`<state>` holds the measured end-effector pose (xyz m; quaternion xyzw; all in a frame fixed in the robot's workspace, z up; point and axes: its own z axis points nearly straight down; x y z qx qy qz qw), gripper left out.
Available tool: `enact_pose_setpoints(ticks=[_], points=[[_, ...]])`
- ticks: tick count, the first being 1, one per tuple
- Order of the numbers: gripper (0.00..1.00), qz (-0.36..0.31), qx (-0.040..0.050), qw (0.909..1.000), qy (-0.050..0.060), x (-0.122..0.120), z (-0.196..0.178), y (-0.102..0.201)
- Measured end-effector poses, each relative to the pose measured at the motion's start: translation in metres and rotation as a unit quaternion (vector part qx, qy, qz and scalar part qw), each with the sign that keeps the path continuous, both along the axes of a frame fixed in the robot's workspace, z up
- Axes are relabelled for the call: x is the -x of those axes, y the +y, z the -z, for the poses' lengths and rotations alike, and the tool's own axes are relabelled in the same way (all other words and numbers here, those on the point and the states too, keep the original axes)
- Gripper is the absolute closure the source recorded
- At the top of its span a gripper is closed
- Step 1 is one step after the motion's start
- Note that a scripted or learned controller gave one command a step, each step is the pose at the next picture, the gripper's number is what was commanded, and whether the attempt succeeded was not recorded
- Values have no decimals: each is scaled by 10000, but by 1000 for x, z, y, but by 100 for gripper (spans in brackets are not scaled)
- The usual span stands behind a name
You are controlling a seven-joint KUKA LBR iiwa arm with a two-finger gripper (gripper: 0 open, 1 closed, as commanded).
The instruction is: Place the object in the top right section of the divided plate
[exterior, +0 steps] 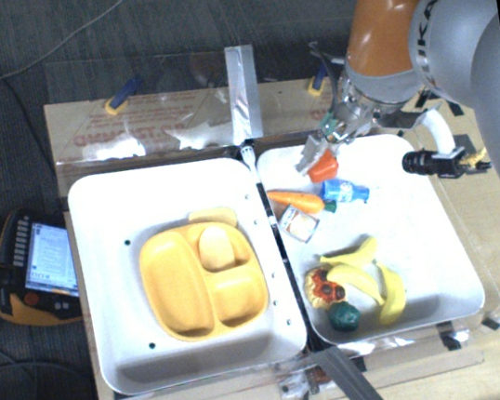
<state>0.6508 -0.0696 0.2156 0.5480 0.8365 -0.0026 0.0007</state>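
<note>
A yellow divided plate [185, 294] lies in the left bin [101, 208]. A pale, egg-like object [215, 247] rests in the plate's top right section. A pale yellow piece [215, 217] lies just beyond the plate's far rim. My gripper [320, 147] hangs over the far left corner of the right bin [422, 214]. A small orange-red object [323, 169] sits right below it, touching or nearly touching. The gripper's own body hides how it meets that object.
The right bin also holds a carrot [294, 201], a blue object [343, 194], a small clear box [299, 226], yellow bananas [367, 275], a red-and-yellow item [318, 287] and a dark green ball [344, 318]. A handheld device [39, 265] lies left of the bench.
</note>
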Motion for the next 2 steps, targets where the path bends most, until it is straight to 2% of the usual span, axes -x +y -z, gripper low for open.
enact_pose_setpoints(ticks=[1, 2], points=[[100, 974, -27, 9952, 13, 79, 34, 50], [100, 2830, 3, 9591, -4, 31, 13, 29]])
